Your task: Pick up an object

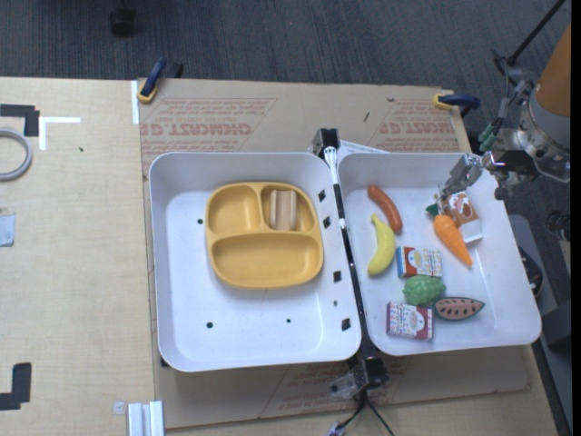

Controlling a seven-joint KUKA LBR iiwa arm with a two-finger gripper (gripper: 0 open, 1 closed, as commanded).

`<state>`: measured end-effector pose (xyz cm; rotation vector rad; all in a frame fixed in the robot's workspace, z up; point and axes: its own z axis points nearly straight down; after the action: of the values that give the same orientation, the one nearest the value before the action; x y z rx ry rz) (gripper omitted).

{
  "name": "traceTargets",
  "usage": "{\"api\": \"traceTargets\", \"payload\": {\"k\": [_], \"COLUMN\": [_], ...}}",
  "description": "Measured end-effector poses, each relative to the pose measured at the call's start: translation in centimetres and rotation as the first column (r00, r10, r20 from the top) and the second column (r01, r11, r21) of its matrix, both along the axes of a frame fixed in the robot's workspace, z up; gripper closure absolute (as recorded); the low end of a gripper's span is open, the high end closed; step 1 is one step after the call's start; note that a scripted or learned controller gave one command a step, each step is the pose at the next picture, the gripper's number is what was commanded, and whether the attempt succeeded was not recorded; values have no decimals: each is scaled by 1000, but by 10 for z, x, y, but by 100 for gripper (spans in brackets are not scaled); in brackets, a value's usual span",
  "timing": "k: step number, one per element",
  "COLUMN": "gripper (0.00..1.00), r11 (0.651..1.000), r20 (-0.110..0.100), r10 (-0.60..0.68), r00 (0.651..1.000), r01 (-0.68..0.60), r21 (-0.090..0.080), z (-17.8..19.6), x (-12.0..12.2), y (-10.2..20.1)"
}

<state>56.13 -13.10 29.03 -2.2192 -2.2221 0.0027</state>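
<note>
My gripper (pixel 461 178) hangs over the upper right part of the right bin (pixel 508 334), with the arm coming in from the right edge. Just below it lie a small red-and-white packet (pixel 465 210) and an orange carrot (pixel 452 239). The same bin holds a red sausage (pixel 385 207), a yellow banana (pixel 382 246), a small juice carton (pixel 419 262), a green vegetable (pixel 423 290), a watermelon slice (pixel 458 309) and a second carton (pixel 409 321). I see nothing held in the gripper.
The left bin (pixel 182 334) bears a yellow divided plate (pixel 264 262) with a tan wooden block (pixel 283 210) in its upper right compartment. Clamps join the bins at the middle rim (pixel 338 234). Cardboard lies under both bins.
</note>
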Motion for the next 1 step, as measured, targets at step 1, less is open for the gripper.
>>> {"api": "traceTargets", "payload": {"k": [1], "gripper": [0], "r11": [996], "r20": [1], "r10": [91], "r00": [996], "r01": [-91], "r21": [0], "z": [-169], "x": [16], "y": [-14]}}
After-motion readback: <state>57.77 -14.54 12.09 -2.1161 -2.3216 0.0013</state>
